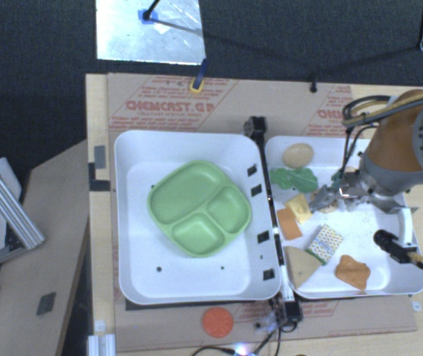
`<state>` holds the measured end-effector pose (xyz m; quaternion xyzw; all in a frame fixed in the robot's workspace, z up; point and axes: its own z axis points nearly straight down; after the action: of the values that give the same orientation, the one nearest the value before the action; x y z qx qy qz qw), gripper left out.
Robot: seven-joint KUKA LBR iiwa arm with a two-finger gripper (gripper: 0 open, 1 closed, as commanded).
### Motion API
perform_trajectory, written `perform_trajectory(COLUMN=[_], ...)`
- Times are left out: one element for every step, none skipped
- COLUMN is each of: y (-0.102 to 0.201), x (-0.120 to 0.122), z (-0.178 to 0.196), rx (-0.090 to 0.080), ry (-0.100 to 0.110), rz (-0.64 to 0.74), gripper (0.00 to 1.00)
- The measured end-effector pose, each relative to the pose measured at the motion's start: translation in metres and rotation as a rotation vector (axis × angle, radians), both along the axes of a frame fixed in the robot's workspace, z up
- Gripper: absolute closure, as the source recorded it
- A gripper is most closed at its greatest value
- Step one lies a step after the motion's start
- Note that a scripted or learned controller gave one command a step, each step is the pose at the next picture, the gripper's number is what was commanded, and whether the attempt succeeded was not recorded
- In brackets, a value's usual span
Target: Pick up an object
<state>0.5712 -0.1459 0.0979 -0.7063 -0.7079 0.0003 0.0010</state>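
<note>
A cardboard-lined bench carries two shallow white bins. In the right bin the metal two-finger gripper sits low, apparently touching a yellow cheese-like block; whether it grips is unclear. Green leafy toy, beige egg, orange wedge and patterned packet crowd nearby. A green divided plate lies in the left bin.

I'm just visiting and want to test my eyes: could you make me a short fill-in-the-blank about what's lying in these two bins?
1. The green divided tray lies in the ____ bin.
2. The gripper hovers over the ____ bin.
3. The beige egg-shaped item sits near that bin's ____ edge.

Missing words: left; right; far
</note>
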Motion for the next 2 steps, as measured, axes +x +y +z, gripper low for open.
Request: perform_trajectory(y=[0.0, 0.0], x=[0.001, 0.002], z=[-0.012, -0.002], rx=[-0.002, -0.002], ry=[-0.005, -0.006], rz=[-0.002, -0.002], gripper=[0.0, 1.0])
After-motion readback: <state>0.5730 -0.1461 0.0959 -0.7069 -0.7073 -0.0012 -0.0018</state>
